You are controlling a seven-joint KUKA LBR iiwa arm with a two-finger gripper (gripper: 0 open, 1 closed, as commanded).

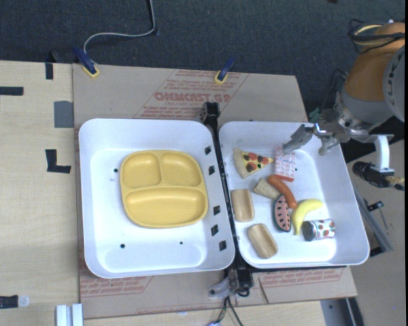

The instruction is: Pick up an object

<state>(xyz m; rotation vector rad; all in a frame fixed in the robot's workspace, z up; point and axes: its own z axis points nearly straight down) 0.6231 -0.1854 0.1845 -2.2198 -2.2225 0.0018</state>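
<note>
My gripper [310, 142] hangs over the back right part of the right bin [347, 202], open, with nothing between its fingers. One finger [296, 140] reaches toward a pink block [284, 163] just below and left of it. Around that lie a pizza slice [251, 161], an orange sausage [282, 190], a watermelon slice [283, 215], a yellow banana [306, 212], a small can [319, 229], a pale wedge [264, 187] and two bread rolls [242, 204] [262, 240].
The left bin [98, 182] holds a yellow divided plate [165, 187]. A black hinge strip [217, 182] runs between the bins. The grey and orange arm [374, 80] comes in from the upper right. Two clamps [87, 63] [224, 73] pin the cardboard at the back.
</note>
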